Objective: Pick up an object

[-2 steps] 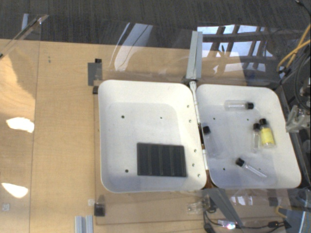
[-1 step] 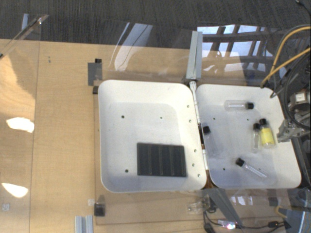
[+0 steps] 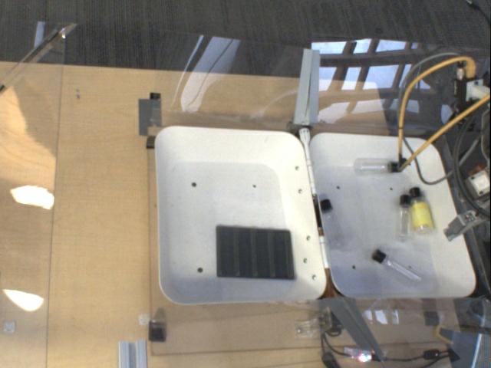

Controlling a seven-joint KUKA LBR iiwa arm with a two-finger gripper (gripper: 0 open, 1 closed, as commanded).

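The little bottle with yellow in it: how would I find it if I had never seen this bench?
Start at the right-hand white bin. Near its right side lies a small clear bottle with yellow in it and a black cap pointing up-left. The clear tubes nearby also have black caps, but nothing yellow inside.
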